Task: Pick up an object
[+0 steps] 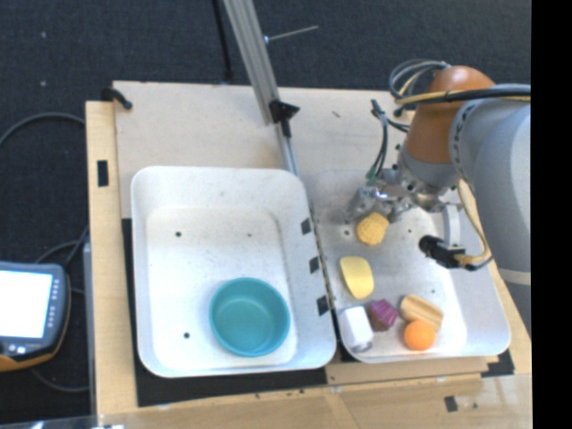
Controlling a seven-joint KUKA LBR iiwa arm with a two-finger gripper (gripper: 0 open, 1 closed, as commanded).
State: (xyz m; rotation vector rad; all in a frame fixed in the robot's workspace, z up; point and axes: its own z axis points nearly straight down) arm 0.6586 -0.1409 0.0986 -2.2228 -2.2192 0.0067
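My arm entered from the right, its orange band [442,123] above the wrist, and my pincer [379,206] hung over the upper part of the right bin [474,324]. A yellow ball [373,230] sat directly under the fingertips, touching or nearly touching them; whether the fingers were spread or clenched on it, I could not tell, since the wrist hid them.

Right bin, contents: below the ball, apart from it, lay a pale yellow block [357,277]. Along the bin's near edge stood a row: a white cylinder [357,326] at the left, a purple piece [383,314] just beside it, a tan block [421,309] further right, and an orange ball [419,334] touching the tan block's lower side. A black cable end [444,251] hung from my wrist over the bin's right half.

Left bin [161,195]: a teal bowl [250,316] sat upright in the near right corner.

Surroundings: a metal rail [253,47] slanted from the top down between the bins; a screen [27,309] lay off the bench at the left
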